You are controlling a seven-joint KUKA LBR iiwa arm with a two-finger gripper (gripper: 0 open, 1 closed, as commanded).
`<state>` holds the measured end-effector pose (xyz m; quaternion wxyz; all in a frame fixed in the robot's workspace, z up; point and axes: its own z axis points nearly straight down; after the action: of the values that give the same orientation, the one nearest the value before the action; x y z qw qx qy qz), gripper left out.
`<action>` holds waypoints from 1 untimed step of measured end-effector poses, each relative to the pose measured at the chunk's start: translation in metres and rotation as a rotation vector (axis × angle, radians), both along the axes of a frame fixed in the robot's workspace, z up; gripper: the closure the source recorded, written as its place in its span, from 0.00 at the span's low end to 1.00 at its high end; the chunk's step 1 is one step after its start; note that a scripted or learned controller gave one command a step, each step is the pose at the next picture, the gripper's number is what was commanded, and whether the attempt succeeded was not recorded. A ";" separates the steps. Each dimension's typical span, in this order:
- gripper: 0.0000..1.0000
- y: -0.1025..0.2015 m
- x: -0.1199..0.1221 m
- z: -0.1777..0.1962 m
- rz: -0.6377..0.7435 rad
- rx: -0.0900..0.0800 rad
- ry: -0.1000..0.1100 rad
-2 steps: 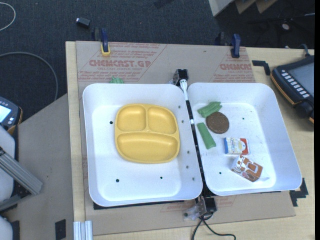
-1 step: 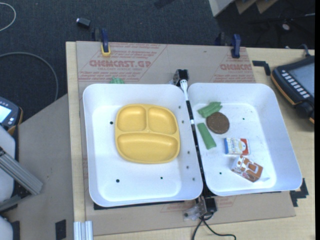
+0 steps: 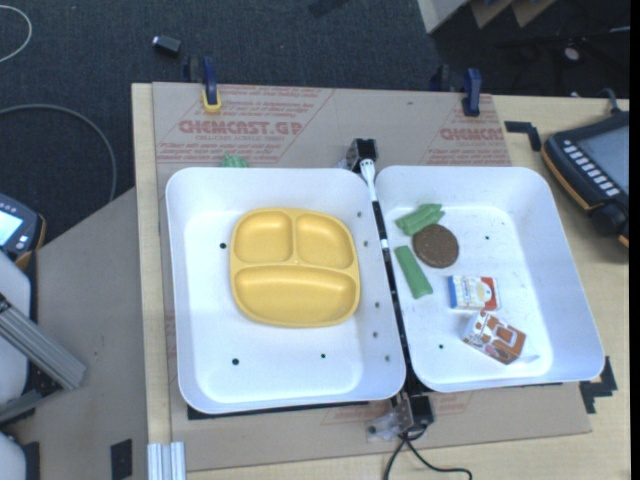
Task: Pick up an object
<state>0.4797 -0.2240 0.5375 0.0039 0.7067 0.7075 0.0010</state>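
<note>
Operator, how wide the hand stands you cannot tell from this view, nor whether it holds anything.

Now the edges. Your two bins sit side by side, rims touching along the centre seam, where a black-and-white cable runs down between them. The left bin carries a yellow tray with three compartments, sitting mid-bin with bare white floor all round it. The right bin has open floor along its upper and right sides.

Your pickable things all lie in the right bin, crowded toward its left half. A green piece lies near the seam, touching the top of a brown disc. A second green strip lies tilted just below, close to the seam. Lower, a small white packet with blue and red print, and just beneath it an orange-and-white packet, tilted, near the bin's bottom rim.

Outside, blue clamps grip the board's top edge, and a pendant rests at the frame's right.
</note>
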 end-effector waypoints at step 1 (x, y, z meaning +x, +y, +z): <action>1.00 0.000 0.002 -0.002 -0.001 0.000 0.003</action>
<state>0.4818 -0.2242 0.5355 0.0028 0.7070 0.7072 0.0001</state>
